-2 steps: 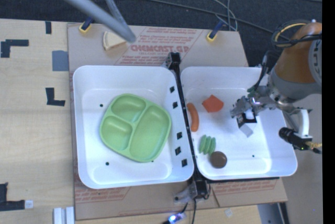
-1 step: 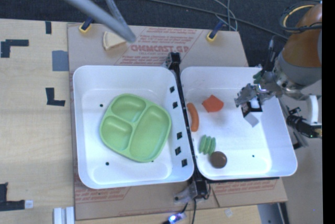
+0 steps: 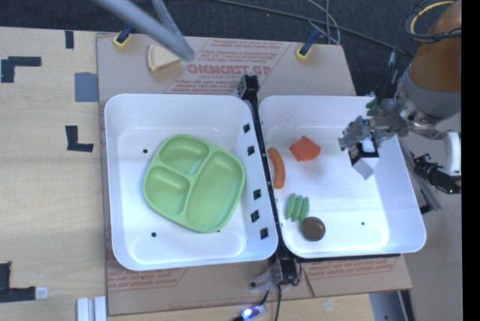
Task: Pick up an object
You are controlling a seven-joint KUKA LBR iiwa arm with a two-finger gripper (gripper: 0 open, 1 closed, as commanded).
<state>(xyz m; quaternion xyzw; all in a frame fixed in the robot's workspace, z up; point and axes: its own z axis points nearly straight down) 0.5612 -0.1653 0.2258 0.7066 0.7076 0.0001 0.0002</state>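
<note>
The bench (image 3: 45, 162) spans the frame, with a cardboard sheet (image 3: 225, 64) laid under both bins. The left bin (image 3: 124, 117) occupies the centre-left of the frame; the right bin (image 3: 390, 229) sits just beside it at centre-right, the two sharing a black divider strip.

The arm (image 3: 435, 68) enters from the right edge, its orange band at the upper right. The gripper (image 3: 361, 151) is over the upper right area of the right bin. Whether it is open or closed cannot be determined from this view, and no object can be seen in it.

A green divided plate (image 3: 195, 183) lies flat in the middle of the left bin.

The right bin holds four pickable objects, all left of the gripper and apart from it:
- orange-red block (image 3: 304, 148), upper centre of the bin;
- orange sausage-shaped item (image 3: 277, 166), near the left wall;
- green ridged item (image 3: 297, 207), lower left;
- brown round item (image 3: 313, 228), just below the green ridged item.
</note>
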